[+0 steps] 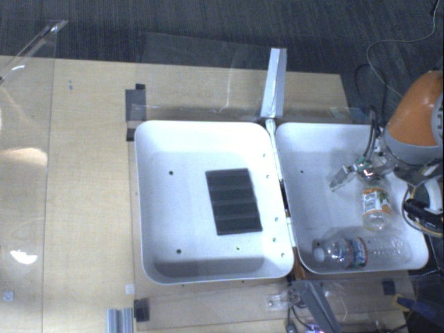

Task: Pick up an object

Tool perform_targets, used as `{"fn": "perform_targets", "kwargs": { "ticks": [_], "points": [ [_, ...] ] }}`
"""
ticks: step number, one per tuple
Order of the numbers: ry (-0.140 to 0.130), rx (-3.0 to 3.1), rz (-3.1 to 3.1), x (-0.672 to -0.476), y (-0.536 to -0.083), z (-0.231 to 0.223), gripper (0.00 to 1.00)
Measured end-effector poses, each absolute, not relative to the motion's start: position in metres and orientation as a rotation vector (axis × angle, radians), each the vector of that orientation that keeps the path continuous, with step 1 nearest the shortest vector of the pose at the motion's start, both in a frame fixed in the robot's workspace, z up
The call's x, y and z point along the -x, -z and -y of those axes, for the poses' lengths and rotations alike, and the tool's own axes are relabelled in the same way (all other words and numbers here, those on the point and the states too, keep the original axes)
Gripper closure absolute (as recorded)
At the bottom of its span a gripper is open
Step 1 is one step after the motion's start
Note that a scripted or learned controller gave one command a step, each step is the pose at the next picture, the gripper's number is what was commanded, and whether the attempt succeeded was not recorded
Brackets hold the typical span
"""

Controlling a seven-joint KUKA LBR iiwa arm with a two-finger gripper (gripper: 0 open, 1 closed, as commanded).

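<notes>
A black ribbed rectangular pad (234,200) lies flat in the middle of the left bin (159,151). The right bin (312,144) contains a small clear bottle with an orange label (375,207) near its right side. A clear plastic water bottle with a blue label (345,251) lies on its side along the front wall. My gripper (352,173) hangs low over the right bin, just above and left of the small orange-labelled bottle. I see nothing held in it.
The grey arm with its orange band (416,113) reaches in over the right bin's right edge. A metal upright (274,82) stands behind the seam between the bins. Cables (420,214) lie off the right bin's edge.
</notes>
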State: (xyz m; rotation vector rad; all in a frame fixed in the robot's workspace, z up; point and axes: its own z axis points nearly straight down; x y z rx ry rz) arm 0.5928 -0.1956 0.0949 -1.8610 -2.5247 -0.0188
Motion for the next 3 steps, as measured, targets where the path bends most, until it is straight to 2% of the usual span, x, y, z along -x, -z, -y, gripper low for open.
{"fn": "perform_targets", "kwargs": {
  "ticks": [2,3],
  "points": [
    [0.017,1.782,2.587,-0.585,-0.091,0.196,0.0],
    [0.018,1.853,2.538,-0.582,-0.104,0.197,0.0]
  ]
}}
